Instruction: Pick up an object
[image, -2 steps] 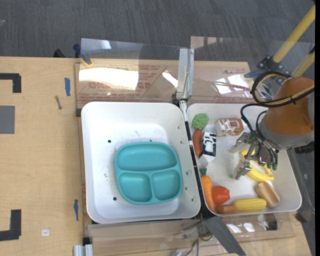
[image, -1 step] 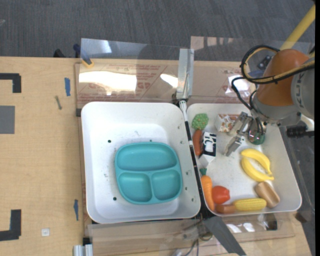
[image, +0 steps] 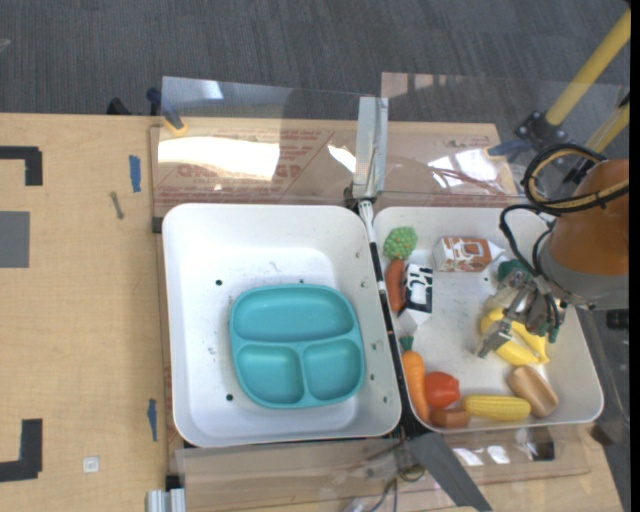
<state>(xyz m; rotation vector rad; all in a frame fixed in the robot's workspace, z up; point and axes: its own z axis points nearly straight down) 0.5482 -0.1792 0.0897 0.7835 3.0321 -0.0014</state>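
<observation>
My gripper is low in the right bin, reaching in from the right under the orange-banded wrist. It sits right over a cluster of yellow toy pieces, touching or nearly touching them. The arm hides part of that cluster. Near the bin's front edge lie a yellow corn cob, a tan bread roll, a red tomato and an orange carrot. Farther back are a green broccoli, a small brown-and-white carton and a black-and-white tag.
The left bin holds a teal divided plate. A red-orange toy lies against the wall between the bins. Clear panels stand behind both bins. Black cables loop beside the arm at right.
</observation>
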